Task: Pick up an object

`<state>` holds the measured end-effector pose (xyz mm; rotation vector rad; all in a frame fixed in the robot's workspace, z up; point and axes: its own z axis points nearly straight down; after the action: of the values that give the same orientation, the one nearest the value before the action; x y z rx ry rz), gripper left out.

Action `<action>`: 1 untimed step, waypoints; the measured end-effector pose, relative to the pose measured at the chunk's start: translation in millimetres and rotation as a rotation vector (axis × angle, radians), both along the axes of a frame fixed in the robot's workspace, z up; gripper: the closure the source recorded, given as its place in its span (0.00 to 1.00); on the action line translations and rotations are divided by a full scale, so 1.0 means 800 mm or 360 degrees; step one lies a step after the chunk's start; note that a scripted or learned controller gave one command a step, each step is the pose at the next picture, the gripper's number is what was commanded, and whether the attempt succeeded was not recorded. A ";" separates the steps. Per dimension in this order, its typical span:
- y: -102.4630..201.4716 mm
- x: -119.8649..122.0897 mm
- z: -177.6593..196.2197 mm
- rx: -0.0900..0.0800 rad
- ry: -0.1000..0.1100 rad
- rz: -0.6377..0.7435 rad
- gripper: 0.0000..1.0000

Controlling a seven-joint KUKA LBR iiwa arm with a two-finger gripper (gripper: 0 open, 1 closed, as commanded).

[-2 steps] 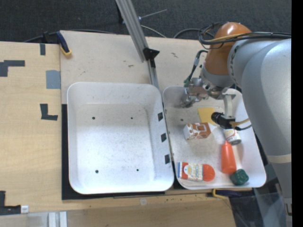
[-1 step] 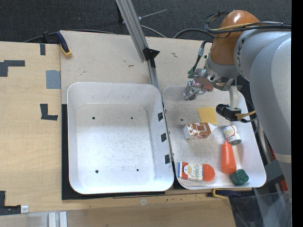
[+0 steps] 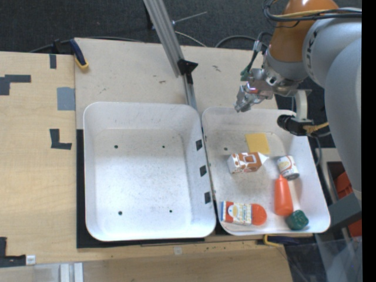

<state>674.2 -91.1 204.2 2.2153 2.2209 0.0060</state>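
Tool hung above right bin's far rim, finger state could not be told | objects lay below: yellow block, carton, orange bottle | advice: descend centred over the isolated block.

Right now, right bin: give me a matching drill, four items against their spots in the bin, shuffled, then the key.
Items:
1. yellow square
2. orange carrot
3. small can
4. green piece

Spots:
A. near right corner
B. far middle, closest to the gripper
C. between the can and the green piece
D. right side, just beyond the carrot's tip

Pairs: 1-B, 2-C, 3-D, 4-A
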 end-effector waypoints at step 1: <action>-0.004 0.003 0.080 -0.0001 -0.0001 -0.0001 1.00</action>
<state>676.2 -94.0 268.3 2.2156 2.2192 0.0062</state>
